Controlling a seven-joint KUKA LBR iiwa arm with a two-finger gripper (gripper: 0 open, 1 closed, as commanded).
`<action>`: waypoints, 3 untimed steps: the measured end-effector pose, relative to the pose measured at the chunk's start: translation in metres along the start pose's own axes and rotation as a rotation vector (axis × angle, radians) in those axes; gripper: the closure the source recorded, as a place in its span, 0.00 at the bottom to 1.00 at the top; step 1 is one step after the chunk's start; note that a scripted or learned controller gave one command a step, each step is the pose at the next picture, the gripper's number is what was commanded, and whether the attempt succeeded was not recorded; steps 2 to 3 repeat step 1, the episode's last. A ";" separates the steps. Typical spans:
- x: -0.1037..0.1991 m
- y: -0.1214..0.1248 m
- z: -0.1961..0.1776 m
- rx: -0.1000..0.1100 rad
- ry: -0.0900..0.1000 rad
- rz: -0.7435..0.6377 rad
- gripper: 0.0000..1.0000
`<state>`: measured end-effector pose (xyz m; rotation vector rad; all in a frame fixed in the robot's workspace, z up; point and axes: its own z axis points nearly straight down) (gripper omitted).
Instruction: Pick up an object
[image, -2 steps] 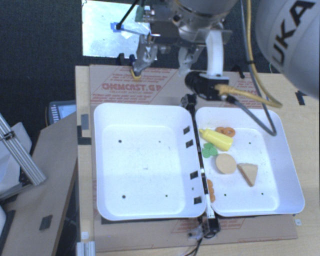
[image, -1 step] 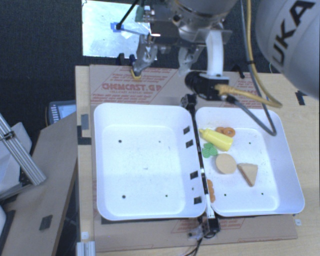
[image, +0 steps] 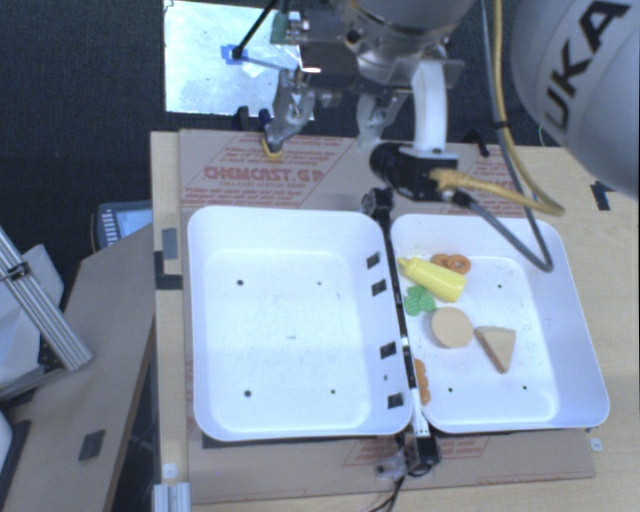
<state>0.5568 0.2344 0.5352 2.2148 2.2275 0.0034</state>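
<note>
Hovering beyond the far rim of the left bin (image: 200, 300), the end effector (image: 325, 120) hangs over the counter (image: 250, 170) with its two fingers spread apart — nothing between them. In the right bin (image: 570, 340), all near the divider, lie a yellow bottle (image: 435, 277), an orange ring (image: 457, 263), a green piece (image: 420, 299), a tan disc (image: 451, 327) and a tan wedge (image: 497, 346).
</note>
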 end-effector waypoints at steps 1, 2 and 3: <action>0.000 0.000 0.000 0.000 0.000 0.000 0.00; 0.000 0.000 0.000 0.000 0.000 0.000 0.00; 0.000 0.000 0.000 0.000 0.000 0.000 0.00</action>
